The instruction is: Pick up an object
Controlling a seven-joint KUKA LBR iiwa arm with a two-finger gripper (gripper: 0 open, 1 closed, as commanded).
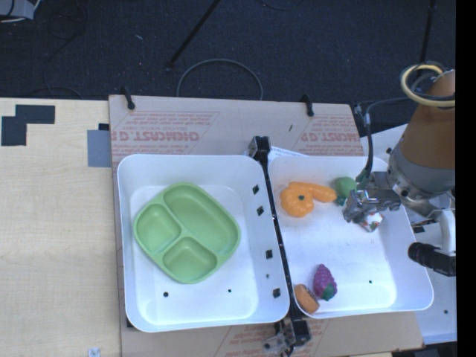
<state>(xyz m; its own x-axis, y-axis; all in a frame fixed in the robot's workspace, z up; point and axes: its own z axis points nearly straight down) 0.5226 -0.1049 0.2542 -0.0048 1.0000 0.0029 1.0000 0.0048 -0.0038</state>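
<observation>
Can't tell finger state on gripper (pixel 362 213); nothing visibly held. It's low in right bin (pixel 401 303), beside green object (pixel 343 187) and orange gourd (pixel 303 198). Purple grapes (pixel 323 281) well apart. Pick not done; grasp and lift remain.

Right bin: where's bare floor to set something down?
Right bin: bare floor in the middle, between the orange toy and the purple grapes, running to the right wall. Crowded along the top, where the green toy and gripper sit close.

Green divided plate (pixel 186 231) in left bin (pixel 141 171); toys in right bin (pixel 394 292).
</observation>
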